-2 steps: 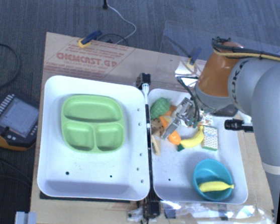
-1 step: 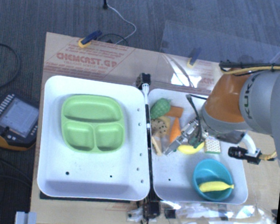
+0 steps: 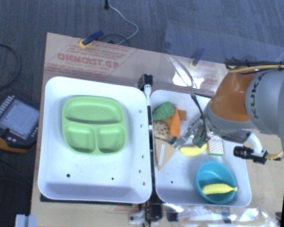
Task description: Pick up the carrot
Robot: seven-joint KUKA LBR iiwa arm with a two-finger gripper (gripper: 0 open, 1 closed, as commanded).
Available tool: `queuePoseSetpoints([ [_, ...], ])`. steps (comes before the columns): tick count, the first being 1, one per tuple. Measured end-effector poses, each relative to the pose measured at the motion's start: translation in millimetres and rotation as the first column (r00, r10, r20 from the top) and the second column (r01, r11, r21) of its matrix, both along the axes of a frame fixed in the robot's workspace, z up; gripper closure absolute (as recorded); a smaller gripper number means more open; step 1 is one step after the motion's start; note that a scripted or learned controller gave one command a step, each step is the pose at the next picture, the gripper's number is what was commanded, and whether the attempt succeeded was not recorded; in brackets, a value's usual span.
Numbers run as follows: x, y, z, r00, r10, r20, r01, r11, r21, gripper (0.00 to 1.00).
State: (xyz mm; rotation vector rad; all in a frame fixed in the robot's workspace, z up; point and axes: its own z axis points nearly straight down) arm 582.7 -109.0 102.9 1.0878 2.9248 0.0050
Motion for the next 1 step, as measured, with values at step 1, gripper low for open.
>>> queuePoseSetpoints([
  [1,-6.4,77.1,85.2,0.992,-0.123,-0.011,0.123,0.992,0.006,1.0],
])
